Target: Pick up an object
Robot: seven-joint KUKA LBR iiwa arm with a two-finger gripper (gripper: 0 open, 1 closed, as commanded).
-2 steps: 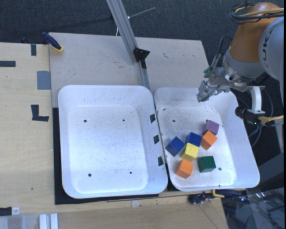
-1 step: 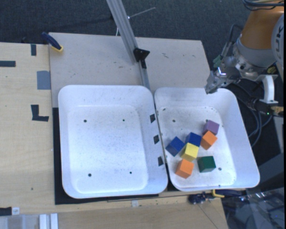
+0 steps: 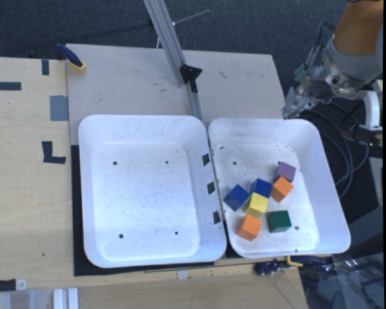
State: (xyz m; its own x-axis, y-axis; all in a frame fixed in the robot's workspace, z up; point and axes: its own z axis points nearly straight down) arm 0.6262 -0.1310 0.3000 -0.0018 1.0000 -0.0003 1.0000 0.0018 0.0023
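Nearest me, in the right bin [image 3: 321, 172], 7 blocks are sitting bunched together: an orange one [image 3: 249, 226] and a green one [image 3: 278, 221] in front, then a yellow one [image 3: 257, 204] touching 2 blue ones [image 3: 236, 197] [image 3: 262, 187], with a second orange one [image 3: 282, 188] and a purple one [image 3: 285, 170] behind. The left bin [image 3: 90, 172] is lying just beside it. Farther back, I am seeing the gripper [image 3: 294, 106] hanging over the right bin's far rim, apart from every block, its fingers carrying nothing, though I cannot tell whether they are spread or pressed together.

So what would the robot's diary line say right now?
stage: before grasp | end effector: over right bin top rim, holding nothing | blocks: seven, clustered in right bin | left bin: no blocks
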